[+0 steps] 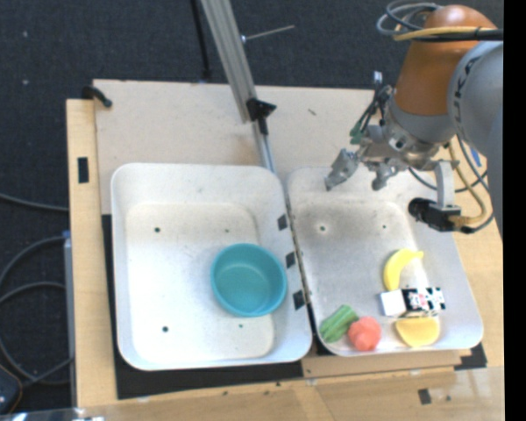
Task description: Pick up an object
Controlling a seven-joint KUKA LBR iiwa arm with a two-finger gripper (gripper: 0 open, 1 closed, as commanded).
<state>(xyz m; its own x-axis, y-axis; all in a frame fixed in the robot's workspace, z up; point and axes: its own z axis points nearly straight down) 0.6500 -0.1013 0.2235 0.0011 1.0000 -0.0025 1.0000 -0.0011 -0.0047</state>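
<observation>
A: Two white bins sit side by side on the bench. What is in the left bin?

B: One teal bowl, upright, near that bin's right wall, toward the near edge.

A: And the right bin?

B: All its things are crowded into the near right corner. A yellow banana lies highest of the group. Just below it, touching it, is a small white box with black print. A yellow wedge-shaped piece lies under the box, against the near rim. A red ball sits to the left of the wedge, and a green piece lies tilted just beside the ball, at the near left of the cluster.

A: Where is the arm?

B: The grey arm with its orange band comes in over the far right corner of the bench. The jaws hang spread apart, grasping nothing, above the far rim of the right bin; the gripper is well apart from the cluster of things.

A: Anything else on the bench?

B: A slanted metal post rises from behind the bins, near where the two meet.
</observation>
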